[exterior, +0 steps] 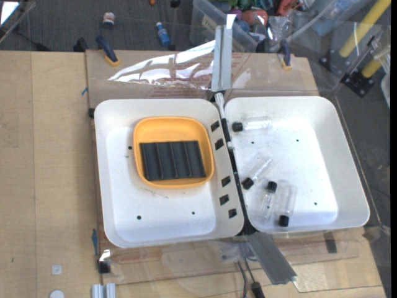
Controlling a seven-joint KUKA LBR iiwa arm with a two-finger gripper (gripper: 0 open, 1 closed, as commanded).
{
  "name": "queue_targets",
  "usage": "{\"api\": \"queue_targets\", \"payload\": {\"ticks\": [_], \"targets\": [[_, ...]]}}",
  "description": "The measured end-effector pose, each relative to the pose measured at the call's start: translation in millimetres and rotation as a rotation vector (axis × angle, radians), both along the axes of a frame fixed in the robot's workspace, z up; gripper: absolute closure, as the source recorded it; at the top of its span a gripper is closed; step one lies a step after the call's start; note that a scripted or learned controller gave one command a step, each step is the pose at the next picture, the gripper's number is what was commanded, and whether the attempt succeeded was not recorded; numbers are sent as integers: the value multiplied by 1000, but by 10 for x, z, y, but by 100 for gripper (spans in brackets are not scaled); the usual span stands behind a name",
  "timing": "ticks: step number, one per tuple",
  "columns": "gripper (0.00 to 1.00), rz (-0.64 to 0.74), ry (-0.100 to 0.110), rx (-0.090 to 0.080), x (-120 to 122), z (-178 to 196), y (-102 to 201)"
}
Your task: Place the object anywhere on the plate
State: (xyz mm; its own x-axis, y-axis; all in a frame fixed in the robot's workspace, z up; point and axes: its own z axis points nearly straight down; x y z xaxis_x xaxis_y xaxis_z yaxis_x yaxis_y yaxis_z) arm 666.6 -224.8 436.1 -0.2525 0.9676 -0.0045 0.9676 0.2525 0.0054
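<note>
Camera view, from the left: the pale wooden desk (pixel 37 166) runs bare along that side, with a blue-handled clamp (pixel 107 49) gripping the back edge of the brown board under the bins.

Next comes the left bin (pixel 115 222), shallow and white. Toward its back sits the orange plate (pixel 146 131), a rounded square lying flat on the bin floor. A black ribbed block (pixel 172 160) lies on the plate, touching it and covering most of its middle, with its long side across the view and the ridges running front to back. That is where the task's thing is: on the plate, inside its rim, with orange showing all round it.

Between the two bins a row of small black tabs (pixel 223 163) follows the seam, and a grey metal bar (pixel 222 54) rises from the back end of that seam.

The right bin (pixel 329 129) holds clear vials with black caps. One vial (pixel 253 125) lies near the back, close to the seam. A second vial (pixel 257 169) lies slantwise nearer the middle. Just beside it toward the front, two more vials (pixel 276 202) lie together; I cannot tell whether they touch.

Beyond the bins, at the back right, stands a clear tub (pixel 260 8) of coloured toys.

As for my jaws, I cannot tell whether they are open or closed.
</note>
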Motion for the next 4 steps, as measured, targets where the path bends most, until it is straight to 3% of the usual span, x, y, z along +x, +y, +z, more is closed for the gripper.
{"api": "queue_targets", "payload": {"ticks": [4], "targets": [[100, -240, -1, 1, -2, 0, -4]]}}
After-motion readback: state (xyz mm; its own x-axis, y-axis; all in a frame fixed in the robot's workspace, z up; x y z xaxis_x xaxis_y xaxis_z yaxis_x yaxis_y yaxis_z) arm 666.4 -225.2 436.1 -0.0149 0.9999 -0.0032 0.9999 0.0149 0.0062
